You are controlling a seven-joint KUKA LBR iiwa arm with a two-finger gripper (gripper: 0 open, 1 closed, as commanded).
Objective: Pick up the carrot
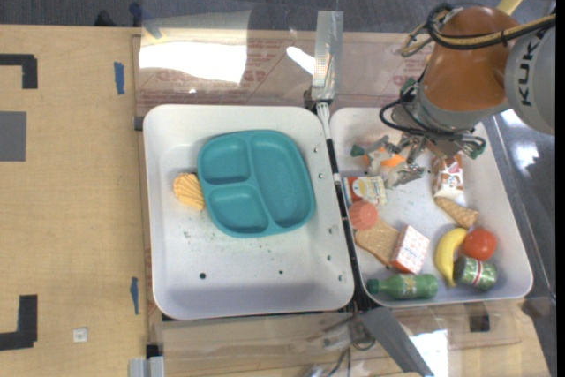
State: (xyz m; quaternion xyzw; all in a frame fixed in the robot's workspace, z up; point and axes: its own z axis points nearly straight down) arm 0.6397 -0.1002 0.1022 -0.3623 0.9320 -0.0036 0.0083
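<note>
The carrot (391,161) is a small orange piece lying near the back of the right bin (516,236), among grey and white clutter. My gripper (413,160) comes down from the orange wrist band (465,59) and hangs right beside the carrot, on its right side. Dark cables and the wrist hide most of the gripper. I cannot tell whether the gripper touches the carrot.
The right bin also holds a small carton (371,188), a red slice (362,214), toast (378,240), a pink box (410,249), a banana (448,253), a tomato (481,243), a can (477,274), a green bottle (403,284) and a cone (456,211). The left bin (177,278) holds a teal divided plate (256,181) and a yellow shell-shaped piece (188,189).
</note>
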